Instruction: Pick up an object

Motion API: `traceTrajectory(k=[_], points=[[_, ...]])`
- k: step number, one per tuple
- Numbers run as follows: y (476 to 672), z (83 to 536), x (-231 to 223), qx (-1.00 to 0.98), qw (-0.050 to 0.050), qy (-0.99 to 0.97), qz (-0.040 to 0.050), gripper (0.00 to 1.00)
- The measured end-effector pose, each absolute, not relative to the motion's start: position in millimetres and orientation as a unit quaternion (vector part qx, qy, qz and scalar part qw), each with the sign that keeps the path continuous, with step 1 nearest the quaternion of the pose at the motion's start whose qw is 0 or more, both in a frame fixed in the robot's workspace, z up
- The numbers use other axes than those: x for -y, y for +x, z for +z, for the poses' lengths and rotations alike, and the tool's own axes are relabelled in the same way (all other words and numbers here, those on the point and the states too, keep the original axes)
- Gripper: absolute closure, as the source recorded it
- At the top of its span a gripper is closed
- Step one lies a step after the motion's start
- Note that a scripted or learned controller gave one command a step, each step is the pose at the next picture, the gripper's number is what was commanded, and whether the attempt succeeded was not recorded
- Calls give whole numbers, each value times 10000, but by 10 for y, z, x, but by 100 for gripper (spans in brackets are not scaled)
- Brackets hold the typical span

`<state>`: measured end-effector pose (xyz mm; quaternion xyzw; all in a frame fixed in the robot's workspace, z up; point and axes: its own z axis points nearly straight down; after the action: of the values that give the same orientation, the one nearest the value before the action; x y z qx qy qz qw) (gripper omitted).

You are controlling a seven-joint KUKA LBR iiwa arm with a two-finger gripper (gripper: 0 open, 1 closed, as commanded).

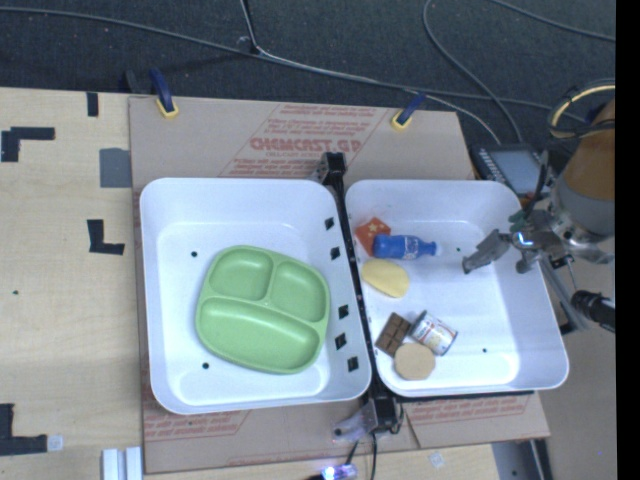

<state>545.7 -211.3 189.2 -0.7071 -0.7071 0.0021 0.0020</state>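
Note:
In the right bin [500,363] lie a blue bottle [403,247] with a red packet [371,232] just behind it, a yellow oval piece [387,277], a brown block [392,333], a small tin can [436,334] and a tan round disc [414,362]. My gripper [503,252] hangs over the right side of that bin, its fingers [481,255] spread open and pointing left with nothing between them. It is well to the right of the bottle and apart from every object.
The left bin [170,228] holds a green divided plate [264,307]. Both bins rest on a cardboard sheet [300,138] held by clamps. The arm's grey body with its orange band [590,168] stands at the right edge. Cables run across the dark floor behind.

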Motion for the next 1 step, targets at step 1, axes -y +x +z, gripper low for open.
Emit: traceTrajectory(k=[1], points=[[5419, 1452, 2122, 7074, 20, -7068, 18, 0]])
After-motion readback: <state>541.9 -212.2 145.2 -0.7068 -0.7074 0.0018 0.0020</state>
